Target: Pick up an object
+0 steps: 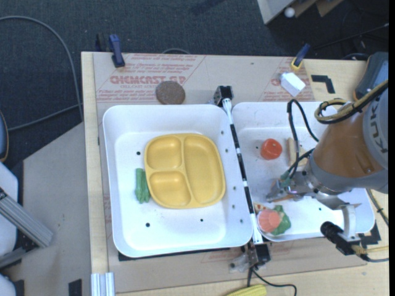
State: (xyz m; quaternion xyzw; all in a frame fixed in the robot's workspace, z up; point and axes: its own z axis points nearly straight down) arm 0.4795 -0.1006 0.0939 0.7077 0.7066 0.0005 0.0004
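Object candidates in right bin: red-and-green toy at front-left corner, red ball, tan stick toward back | bench: red print "CHEMCAST GP" | left bin: yellow 3-section tray, green piece at tray's left edge | gripper: above toy, tip blurred, state cannot be told.

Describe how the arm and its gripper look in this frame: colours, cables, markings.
The arm is grey with a wide orange band above the wrist. Black cables loop beside it, and black lettering marks the grey casing at the right edge. The gripper is small, dark and metallic.
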